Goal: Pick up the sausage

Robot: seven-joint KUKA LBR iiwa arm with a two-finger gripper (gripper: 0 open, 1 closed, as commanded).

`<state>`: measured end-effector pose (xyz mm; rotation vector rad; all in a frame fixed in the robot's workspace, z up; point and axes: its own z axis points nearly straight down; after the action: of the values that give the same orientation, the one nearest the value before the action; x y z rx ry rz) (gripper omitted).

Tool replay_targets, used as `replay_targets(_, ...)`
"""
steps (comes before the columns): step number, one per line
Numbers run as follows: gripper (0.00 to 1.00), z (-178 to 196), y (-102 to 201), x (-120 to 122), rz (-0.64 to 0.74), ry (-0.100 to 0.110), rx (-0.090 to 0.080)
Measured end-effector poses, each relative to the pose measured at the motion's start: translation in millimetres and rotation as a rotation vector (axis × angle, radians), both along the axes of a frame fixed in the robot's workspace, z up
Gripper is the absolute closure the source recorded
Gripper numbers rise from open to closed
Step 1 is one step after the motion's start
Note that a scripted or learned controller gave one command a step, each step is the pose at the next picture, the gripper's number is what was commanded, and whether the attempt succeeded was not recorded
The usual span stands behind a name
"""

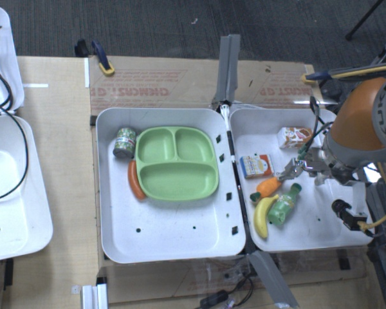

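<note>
Right now my jaws (294, 170) hang over the right bin (321, 234), centre-right of frame, tips just above the carrot (268, 187). They look slightly spread with nothing between them, though the view is small, so take that loosely.

Sausage (136, 179) is in the left bin (167, 237), left of centre: a reddish-orange stick lying lengthwise against the left edge of the green plate (177, 163), just below the small can (124, 142). Well apart from me, with the bin divider between.

Right bin clutter near me: banana (262, 216), green bottle (283, 206), small box (255, 166), packet (294, 136) at upper right of the bin. None of these is the target. The carrot is a similar colour, so don't grab it by mistake.

Step in hand, as I judge it: travel to the sausage. Do it well:
- lift clear of the carrot and bottle first, then cross above the divider walls.
- come down over the sausage's middle, jaws spread wide.
- turn the wrist so the jaws close across its short width, not along its length.
- the plate rim touches or nearly touches its right side; one finger has to slip into that tight gap, so go slow, or nudge the sausage leftward first.
- keep off the can at the upper end.
- close firmly; it is round and may roll toward the bin wall.
</note>
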<state>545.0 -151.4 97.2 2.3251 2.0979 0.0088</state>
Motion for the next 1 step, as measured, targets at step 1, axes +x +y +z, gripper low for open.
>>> replay_targets(1,0.0,-5.7,10.0,-11.0,-0.008,0.012,0.003)
